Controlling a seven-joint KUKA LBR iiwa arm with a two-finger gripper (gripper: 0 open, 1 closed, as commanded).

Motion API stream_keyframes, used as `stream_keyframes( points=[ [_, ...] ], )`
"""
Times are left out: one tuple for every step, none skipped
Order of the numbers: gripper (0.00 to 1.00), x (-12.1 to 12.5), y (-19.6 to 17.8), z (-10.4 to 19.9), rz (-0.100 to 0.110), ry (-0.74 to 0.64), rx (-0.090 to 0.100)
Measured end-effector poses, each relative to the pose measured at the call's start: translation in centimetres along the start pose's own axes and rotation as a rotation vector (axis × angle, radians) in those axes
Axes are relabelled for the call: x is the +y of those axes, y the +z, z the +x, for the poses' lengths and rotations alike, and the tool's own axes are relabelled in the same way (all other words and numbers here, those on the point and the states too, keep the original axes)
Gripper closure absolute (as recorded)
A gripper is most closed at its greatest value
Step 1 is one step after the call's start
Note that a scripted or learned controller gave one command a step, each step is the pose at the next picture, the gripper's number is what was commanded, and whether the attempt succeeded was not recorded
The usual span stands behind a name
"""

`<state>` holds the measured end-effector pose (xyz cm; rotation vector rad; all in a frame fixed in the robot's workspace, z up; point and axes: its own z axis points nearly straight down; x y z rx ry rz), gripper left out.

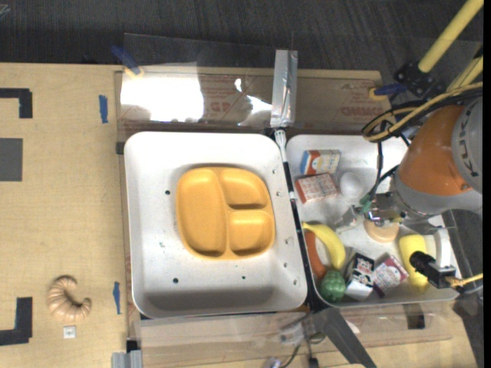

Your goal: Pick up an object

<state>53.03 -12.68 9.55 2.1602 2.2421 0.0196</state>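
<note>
We hover over the right bin — banana just below-left of our gripper, whose grip state we cannot tell — so descend squarely, avoiding the neighbouring boxes.

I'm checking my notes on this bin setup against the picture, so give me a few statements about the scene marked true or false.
1. A yellow divided tray lies in the left bin. True.
2. The banana lies in the left bin. False: it lies in the right bin, close to the wall between the two bins.
3. The arm is over the right bin. True.
4. The green ball sits at the far edge of the right bin. False: it sits near the front edge, below the banana.
5. A tan croissant-like object lies on the bench outside both bins. True.
</note>
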Motion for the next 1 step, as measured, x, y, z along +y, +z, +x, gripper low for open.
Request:
stream_keyframes(
  points=[
    [1.00, 0.15, -1.07, -0.08, -0.004, 0.000, -0.002]
  ],
)
